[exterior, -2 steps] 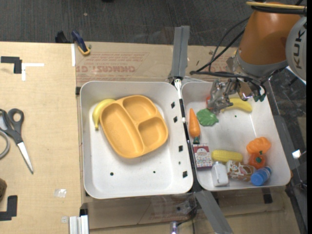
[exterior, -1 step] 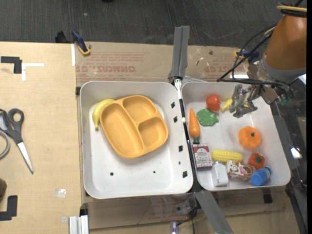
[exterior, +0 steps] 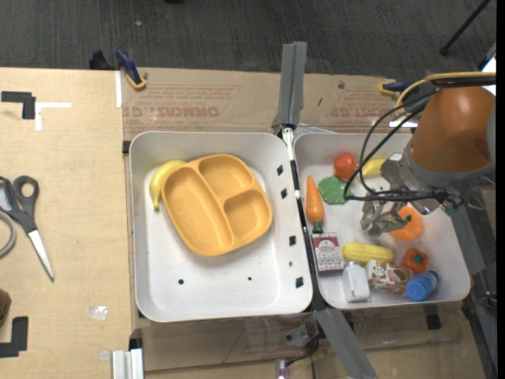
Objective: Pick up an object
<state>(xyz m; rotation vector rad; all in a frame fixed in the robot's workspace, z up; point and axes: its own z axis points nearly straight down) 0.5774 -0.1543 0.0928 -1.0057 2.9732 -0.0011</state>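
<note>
I see gripper low in right bin, jaw state unreadable from here; orange toy pepper just beside fingers, grasp unclear. Corn cob below, carrot by divider, tomato at far end. Left bin holds yellow divided plate, banana at its edge
</note>
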